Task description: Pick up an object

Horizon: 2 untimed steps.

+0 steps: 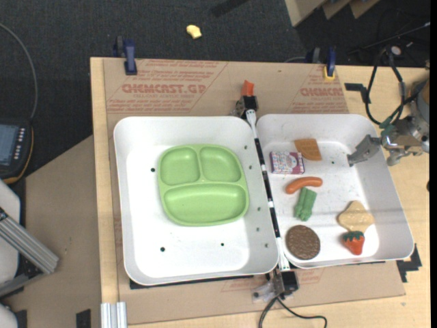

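Note:
The right bin (386,203) holds several toy foods: an orange cracker (307,148), a pink-and-white packet (286,161), a red-orange sausage (303,184), a green pickle (305,203), a brown round patty (302,242), a beige bread piece (355,216) and a strawberry (354,242). My gripper (379,154) hovers over the bin's upper right corner, to the right of the cracker and well above the bread piece. It stands open, and nothing lies between its fingers.
The left bin (136,203) bears a green divided plate (203,184). A ridge with a black strip (265,183) separates the two bins. Blue clamps (128,55) hold the board at the back. A small yellow item (194,31) lies on the floor beyond the bench.

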### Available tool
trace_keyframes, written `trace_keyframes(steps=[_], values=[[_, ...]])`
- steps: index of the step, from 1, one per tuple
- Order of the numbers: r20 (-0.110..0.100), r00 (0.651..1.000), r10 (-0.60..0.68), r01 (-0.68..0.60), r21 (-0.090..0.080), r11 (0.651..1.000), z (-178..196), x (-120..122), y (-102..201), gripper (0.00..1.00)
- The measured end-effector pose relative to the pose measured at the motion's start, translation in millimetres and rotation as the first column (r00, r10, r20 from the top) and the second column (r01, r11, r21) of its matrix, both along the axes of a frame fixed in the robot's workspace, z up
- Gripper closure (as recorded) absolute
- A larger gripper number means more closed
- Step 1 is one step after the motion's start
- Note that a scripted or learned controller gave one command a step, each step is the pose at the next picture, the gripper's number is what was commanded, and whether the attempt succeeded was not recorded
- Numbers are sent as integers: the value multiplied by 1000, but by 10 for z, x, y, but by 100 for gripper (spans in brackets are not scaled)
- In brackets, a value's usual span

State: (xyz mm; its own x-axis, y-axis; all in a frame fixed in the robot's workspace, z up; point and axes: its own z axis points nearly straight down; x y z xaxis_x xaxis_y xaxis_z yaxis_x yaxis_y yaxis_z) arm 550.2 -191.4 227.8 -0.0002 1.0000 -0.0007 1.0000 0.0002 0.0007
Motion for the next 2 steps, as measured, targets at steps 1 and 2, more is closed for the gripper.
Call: trace_keyframes(steps=[1,2], values=[[-7,1000,7,-7,5,1000,-1284,428,600,0],[7,1000,5,-5,-3,1000,-1398,1056,879,0]])
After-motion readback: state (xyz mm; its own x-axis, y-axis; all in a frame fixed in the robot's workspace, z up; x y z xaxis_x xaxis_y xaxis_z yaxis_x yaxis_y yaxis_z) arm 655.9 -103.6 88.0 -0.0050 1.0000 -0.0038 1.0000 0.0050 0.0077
